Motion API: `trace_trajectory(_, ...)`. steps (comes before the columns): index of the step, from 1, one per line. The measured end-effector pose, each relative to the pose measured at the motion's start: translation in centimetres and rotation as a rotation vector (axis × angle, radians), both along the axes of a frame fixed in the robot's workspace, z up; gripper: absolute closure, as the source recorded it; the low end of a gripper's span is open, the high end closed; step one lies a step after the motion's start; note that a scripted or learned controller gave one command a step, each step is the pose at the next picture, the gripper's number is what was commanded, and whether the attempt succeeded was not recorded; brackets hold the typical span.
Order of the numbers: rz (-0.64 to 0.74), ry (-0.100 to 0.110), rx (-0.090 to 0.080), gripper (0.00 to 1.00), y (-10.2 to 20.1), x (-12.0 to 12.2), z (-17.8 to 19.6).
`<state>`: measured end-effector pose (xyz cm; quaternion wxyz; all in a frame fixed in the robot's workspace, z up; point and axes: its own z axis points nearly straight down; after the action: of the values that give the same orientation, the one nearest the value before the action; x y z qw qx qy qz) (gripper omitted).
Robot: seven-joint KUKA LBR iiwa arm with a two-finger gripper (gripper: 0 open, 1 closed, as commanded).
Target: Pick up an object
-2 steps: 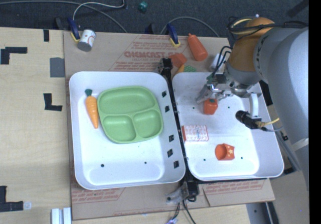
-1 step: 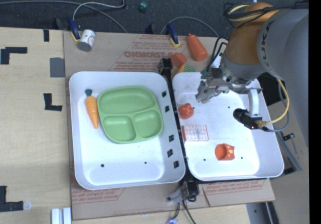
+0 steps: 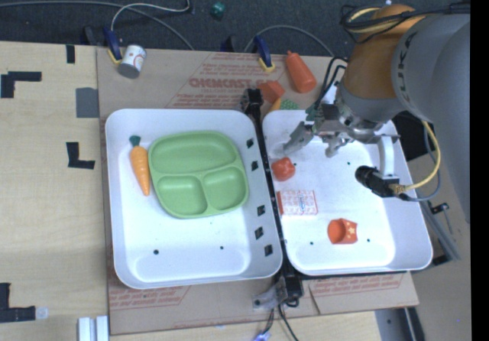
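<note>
Two white bins sit side by side on the bench [image 3: 46, 202]. Over the right bin [image 3: 397, 251], the gripper [image 3: 315, 144] hangs with its fingers spread and nothing between them. A small red object [image 3: 283, 170], perhaps a toy tomato, lies just below its left finger. A red-printed card [image 3: 297, 202] and an orange cup-like piece [image 3: 342, 232] lie nearer the front. The left bin [image 3: 130, 251] holds a green divided plate [image 3: 200, 173] and a toy carrot [image 3: 140, 166].
</note>
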<state>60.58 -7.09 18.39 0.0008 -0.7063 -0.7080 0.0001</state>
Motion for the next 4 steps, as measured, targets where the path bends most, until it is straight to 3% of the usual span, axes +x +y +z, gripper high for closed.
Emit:
trace_trajectory(1, -0.002, 0.004, -0.002, 0.0, -2.8, 4.3, -9.0)
trace_trajectory(3, -0.002, -0.005, -0.004, 0.0, -2.4, 0.8, -9.8)
trace_trajectory(4, -0.004, -0.004, -0.003, 0.0, -5.0, -8.3, -9.7)
